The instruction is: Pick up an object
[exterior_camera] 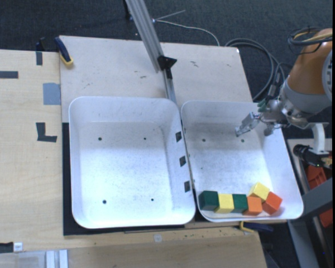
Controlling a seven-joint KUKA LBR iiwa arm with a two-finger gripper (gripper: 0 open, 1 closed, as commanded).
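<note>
Several small blocks lie in a row along the front edge of the right bin (212, 149): a dark green block (209, 199), a yellow block (225, 202), a green block (239, 202), an orange block (254, 205), a second yellow block (261, 191) and a red-orange block (272, 202). My gripper (245, 127) hangs over the back right part of that bin, well behind the blocks, with nothing between its fingers. The fingers look open, pointing left and down.
The left bin (123, 161) stands beside the right one, sharing a middle wall. A metal pole (148, 29) slants up from between the bins at the back. Cables (257, 54) run behind the right bin. A blue and yellow tool (63, 51) lies at the back left.
</note>
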